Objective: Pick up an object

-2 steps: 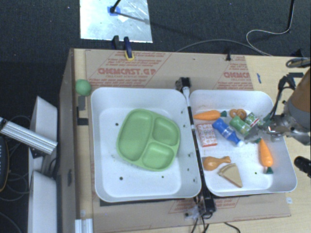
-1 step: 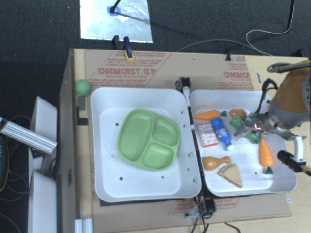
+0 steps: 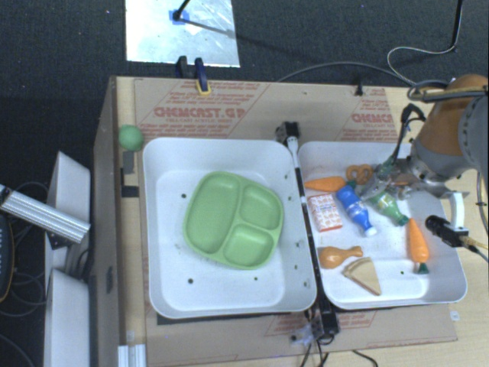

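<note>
Red "CHEMCAST GP" printing shows on the brown board (image 3: 229, 109) under the bins, upper middle and upper right of frame.
</note>
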Controlling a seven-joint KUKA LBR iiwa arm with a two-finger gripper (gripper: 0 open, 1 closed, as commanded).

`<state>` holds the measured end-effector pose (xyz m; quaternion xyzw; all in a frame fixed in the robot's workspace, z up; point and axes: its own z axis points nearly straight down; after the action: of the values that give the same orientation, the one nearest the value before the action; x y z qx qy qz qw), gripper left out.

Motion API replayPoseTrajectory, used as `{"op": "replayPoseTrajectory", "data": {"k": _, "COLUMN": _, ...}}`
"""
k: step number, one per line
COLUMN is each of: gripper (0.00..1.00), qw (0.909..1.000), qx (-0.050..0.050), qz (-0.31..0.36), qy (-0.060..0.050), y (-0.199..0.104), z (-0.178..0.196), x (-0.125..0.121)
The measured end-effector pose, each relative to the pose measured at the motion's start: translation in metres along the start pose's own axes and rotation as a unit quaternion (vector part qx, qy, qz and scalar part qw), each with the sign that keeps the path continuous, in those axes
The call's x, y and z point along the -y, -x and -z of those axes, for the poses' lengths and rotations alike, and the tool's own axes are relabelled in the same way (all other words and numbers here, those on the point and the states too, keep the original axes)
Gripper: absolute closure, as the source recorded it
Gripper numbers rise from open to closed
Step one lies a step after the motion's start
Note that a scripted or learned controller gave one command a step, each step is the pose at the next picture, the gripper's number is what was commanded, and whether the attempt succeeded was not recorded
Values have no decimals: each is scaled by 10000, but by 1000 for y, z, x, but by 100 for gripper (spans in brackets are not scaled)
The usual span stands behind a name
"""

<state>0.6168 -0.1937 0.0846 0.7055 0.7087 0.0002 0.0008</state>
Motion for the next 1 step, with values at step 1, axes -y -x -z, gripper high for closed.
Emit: {"op": "replayPoseTrajectory", "data": {"k": 1, "gripper": 100, "qw": 10000, "qx": -19, "qz": 10, "qy": -55, "y": 0, "z": 9, "x": 2}}
